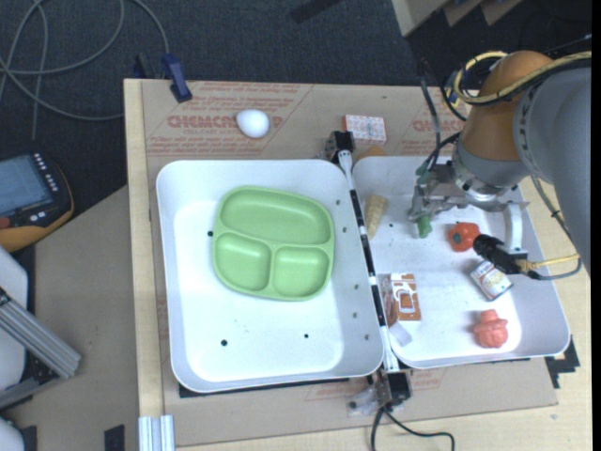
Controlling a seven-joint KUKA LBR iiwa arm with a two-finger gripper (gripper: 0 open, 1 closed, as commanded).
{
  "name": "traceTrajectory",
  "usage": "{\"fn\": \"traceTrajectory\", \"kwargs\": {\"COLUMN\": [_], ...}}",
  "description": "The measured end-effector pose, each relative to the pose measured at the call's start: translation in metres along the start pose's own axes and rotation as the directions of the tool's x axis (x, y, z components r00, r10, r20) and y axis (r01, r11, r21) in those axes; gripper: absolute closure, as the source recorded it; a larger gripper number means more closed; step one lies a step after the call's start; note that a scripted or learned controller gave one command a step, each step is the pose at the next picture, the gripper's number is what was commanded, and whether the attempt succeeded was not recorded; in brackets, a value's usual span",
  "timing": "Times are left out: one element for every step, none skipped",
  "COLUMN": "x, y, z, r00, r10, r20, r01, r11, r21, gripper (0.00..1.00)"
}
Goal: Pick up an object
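Observation:
My gripper [430,205] hangs low over the back left part of the right bin [441,346], reaching in from the right. A small green piece [423,225] lies right under its tip; whether it is touched I cannot tell. Just to the right of it sits a red-orange object [463,237]. A beige cone [375,213] lies by the bin's left wall. Further forward are a small labelled can [490,279] and a red toy [489,328].
The left bin [188,346] holds a green divided plate [274,242]. An orange-and-white packet [402,298] rests by the divider between the bins. Behind the bins lie a white egg [252,122], a small patterned box [365,127] and a blue clip [176,78].

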State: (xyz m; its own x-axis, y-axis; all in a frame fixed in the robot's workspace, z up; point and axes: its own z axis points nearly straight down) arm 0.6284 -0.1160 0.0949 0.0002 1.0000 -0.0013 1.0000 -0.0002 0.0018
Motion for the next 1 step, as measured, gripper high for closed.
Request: {"fn": "traceTrajectory", "kwargs": {"x": [0.0549], "y": [-0.0079], "z": [-0.0925], "r00": [1.000], "r10": [-0.002], "r20": [-0.002], "r01": [0.002], "r11": [1.000], "r21": [-0.002], "gripper": [1.00]}}
